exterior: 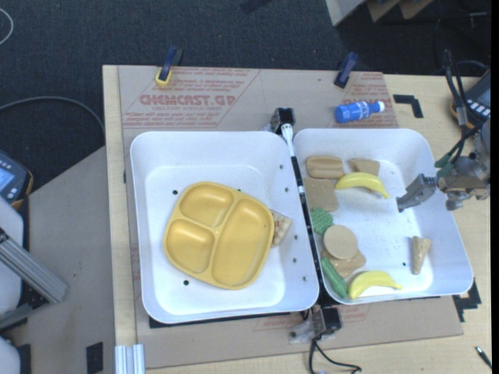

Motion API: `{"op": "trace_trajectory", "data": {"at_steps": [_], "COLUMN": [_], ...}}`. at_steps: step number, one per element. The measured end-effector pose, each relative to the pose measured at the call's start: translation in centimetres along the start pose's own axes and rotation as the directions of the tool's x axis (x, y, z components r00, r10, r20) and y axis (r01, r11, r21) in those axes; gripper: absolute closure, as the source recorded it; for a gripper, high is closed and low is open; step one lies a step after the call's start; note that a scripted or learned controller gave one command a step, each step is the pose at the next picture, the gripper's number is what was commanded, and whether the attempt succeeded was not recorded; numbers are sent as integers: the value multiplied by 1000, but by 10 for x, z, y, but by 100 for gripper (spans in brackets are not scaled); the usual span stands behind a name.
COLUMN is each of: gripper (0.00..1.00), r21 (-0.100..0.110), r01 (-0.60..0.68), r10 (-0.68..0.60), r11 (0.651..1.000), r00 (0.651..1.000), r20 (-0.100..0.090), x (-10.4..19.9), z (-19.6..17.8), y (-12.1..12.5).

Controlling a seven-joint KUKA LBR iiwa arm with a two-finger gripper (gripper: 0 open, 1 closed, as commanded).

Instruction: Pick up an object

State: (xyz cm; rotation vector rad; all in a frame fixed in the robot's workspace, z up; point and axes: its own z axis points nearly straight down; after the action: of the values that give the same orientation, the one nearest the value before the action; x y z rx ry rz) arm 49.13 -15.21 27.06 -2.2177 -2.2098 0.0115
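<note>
I count two white bins on the surface, a left bin (148, 209) and a right bin (437, 232). The left one holds one yellow divided plate (218, 234) and one small tan piece (281, 226) at the plate's right edge. In the right bin I see two bananas, one near the top (362, 182) and one at the bottom (374, 283). I make out roughly six tan bread-like pieces there, one being a round disc (340, 242) and one a cone-like piece (420, 253). There is one green item (323, 223). One blue bottle (359, 111) lies outside the bins.
</note>
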Motion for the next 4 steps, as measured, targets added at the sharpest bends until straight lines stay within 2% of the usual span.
{"op": "trace_trajectory", "data": {"at_steps": [1, 2, 4], "gripper": [0, 0, 0], "r21": [-13, -7, -8], "r01": [4, 4, 3], "r10": [-3, -4, -3], "r11": [1000, 1000, 1000], "r00": [1000, 1000, 1000], "r20": [3, 0, 0], "x": [0, 10, 9], "z": [-6, 46, 140], "y": [2, -2, -14]}}
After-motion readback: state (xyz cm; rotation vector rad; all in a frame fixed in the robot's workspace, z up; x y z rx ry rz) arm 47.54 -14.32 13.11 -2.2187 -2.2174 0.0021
